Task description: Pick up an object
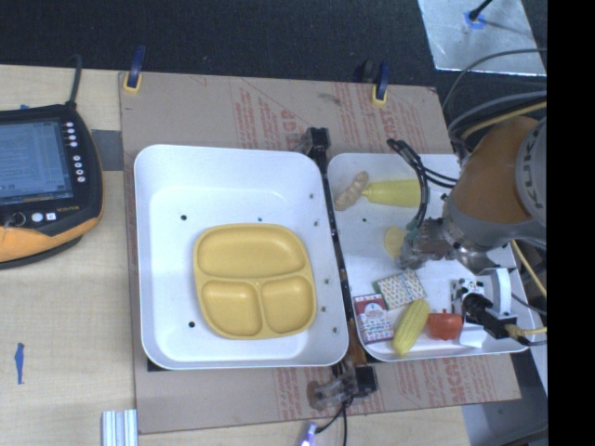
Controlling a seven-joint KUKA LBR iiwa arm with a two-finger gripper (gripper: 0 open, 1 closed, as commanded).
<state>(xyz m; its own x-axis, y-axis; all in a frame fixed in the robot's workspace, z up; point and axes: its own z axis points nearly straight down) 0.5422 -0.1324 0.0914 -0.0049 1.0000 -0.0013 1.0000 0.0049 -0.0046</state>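
The robot arm (497, 179) leans over the right bin (349, 170), and its pincer (423, 244) sits low among the toys there. I cannot tell how wide the pincer is or if it has hold of anything.

The toys are crowded close. A yellow corn cob (411, 326) lies next to a small red toy (444, 324), with a checkered card (402, 289) and a red-and-white card (372, 319) just beside them. I think the pincer could bump one toy while going for another, or slip off a flat card.

The left bin (163, 179) has a yellow divided plate (253, 279).
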